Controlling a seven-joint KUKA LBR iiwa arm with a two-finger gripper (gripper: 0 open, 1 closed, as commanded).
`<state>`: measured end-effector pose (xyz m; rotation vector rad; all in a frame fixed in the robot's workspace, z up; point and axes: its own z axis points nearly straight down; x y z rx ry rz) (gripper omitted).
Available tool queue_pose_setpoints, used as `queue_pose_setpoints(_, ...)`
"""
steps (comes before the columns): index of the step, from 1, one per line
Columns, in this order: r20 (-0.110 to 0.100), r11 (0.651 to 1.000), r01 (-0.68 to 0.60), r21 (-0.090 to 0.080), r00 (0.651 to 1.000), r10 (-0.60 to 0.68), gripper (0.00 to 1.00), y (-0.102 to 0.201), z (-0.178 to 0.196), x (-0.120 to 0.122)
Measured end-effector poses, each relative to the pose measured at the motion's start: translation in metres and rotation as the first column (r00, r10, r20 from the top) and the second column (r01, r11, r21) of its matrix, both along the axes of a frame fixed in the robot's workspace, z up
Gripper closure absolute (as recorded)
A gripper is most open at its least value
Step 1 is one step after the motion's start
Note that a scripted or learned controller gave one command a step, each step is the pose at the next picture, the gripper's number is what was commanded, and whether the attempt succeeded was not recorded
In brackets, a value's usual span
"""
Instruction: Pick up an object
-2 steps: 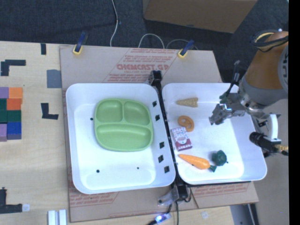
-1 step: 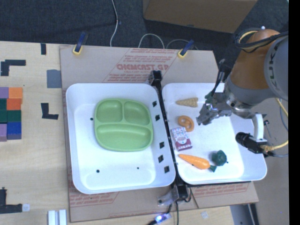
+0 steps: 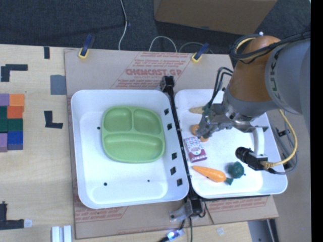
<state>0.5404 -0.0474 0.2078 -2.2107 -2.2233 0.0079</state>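
Robot arm [image 3: 262,79] reaching into the right bin [image 3: 272,185] on a worktop.
Left bin [image 3: 83,150], mid-frame, holds a green divided plate [image 3: 133,134]. In the right bin, the end effector [image 3: 201,131] hovers over a small orange object [image 3: 195,129]; its spread cannot be told. Nearby purple packet [image 3: 195,149] and toy carrot [image 3: 209,173] could be nudged, or the grasp miss.
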Motion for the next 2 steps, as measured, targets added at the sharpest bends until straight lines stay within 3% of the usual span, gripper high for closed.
queue_pose_setpoints(2, 0.0, 1.0, -0.002, 0.0, 1.0, 0.002, 1.0, 0.107, -0.009, 0.008)
